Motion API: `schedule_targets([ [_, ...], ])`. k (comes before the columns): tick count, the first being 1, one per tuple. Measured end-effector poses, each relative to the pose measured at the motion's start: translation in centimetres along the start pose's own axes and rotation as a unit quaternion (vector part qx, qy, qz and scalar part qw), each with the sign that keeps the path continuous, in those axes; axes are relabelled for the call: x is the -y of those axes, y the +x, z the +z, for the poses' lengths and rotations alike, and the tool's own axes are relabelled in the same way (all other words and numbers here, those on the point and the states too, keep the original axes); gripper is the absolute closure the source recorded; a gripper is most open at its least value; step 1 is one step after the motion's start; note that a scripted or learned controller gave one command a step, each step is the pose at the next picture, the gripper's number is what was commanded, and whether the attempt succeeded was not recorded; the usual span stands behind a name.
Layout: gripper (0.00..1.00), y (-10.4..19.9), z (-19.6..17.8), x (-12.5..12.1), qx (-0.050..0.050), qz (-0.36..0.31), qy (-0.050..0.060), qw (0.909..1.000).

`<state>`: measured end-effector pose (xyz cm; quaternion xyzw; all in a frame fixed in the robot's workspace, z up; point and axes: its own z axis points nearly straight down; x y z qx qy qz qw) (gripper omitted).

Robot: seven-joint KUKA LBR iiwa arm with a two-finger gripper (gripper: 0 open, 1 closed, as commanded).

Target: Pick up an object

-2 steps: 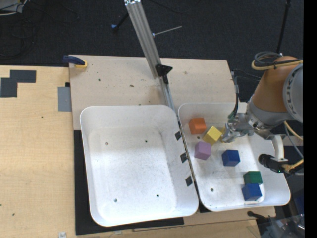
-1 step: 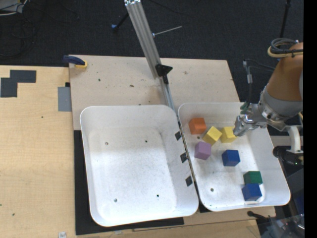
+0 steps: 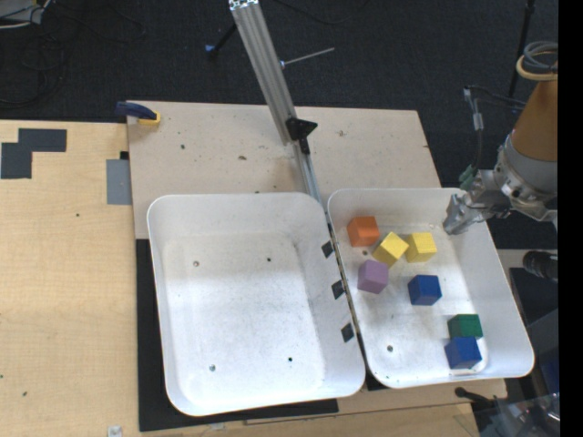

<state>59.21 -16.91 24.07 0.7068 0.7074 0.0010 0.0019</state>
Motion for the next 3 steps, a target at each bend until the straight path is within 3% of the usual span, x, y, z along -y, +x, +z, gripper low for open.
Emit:
schedule_targets([
  [3, 1.00, 15.6, 1.6, -0.8, -0.002, -0.002, 0.004, 1.0000],
])
